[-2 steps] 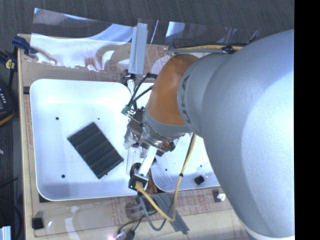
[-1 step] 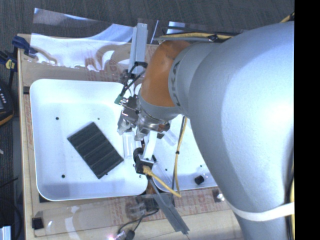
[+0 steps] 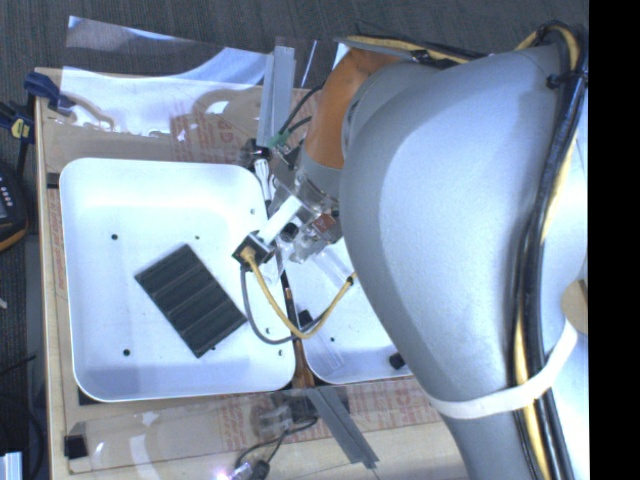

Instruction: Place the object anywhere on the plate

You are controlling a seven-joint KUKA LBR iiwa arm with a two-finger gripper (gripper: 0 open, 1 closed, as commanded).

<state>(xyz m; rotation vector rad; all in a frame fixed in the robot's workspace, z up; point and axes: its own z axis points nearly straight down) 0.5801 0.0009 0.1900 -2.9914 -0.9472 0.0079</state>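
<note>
A dark grey ribbed rectangular plate (image 3: pixel 190 300) lies flat and turned at an angle in the lower middle of the left bin (image 3: pixel 100 198). My gripper (image 3: pixel 292 232) hangs over the seam between the two bins, near the left bin's right rim, above and to the right of the plate and apart from it. The wrist hardware hides what is under it. The arm's grey body (image 3: pixel 460 218) covers most of the right bin (image 3: pixel 345 360).
A yellow cable (image 3: pixel 262 313) loops down from the wrist over the left bin's right edge, close to the plate's corner. Metal brackets (image 3: pixel 330 423) sit at the bench's front edge. Clear plastic sheeting (image 3: pixel 150 78) lies behind the bins.
</note>
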